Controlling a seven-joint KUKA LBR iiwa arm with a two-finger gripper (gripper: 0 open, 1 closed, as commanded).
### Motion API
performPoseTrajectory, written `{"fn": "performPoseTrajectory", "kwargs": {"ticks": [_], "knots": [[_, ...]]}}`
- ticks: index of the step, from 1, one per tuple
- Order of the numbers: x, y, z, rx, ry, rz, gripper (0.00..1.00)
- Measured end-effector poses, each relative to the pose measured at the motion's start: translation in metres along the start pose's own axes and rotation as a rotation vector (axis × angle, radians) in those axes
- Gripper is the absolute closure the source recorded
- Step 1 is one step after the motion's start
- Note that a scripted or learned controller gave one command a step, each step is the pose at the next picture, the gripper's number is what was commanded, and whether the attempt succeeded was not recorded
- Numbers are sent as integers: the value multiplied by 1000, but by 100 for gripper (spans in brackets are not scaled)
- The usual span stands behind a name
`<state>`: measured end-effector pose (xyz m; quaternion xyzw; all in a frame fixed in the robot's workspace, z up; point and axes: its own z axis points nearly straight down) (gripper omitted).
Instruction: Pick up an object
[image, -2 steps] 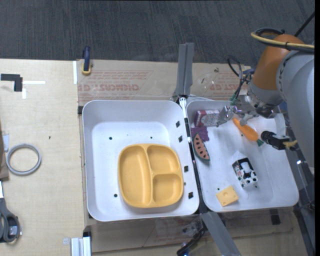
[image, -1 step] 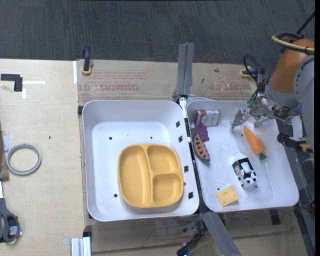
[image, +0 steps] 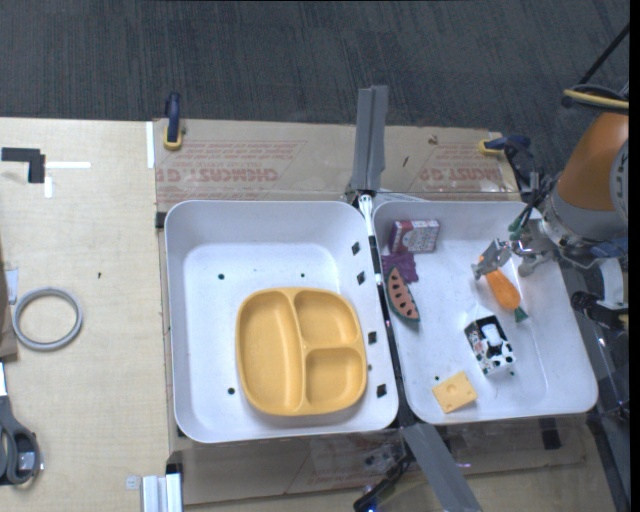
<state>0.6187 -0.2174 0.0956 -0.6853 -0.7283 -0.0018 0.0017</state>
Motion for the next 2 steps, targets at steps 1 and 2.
{"fn": "performPoseTrajectory", "kwargs": {"ticks": [1,2], "knots": [[-1,1,-10,-2,-6,-3,100],[93,-9,-108,0,-6,-91,100]]}}
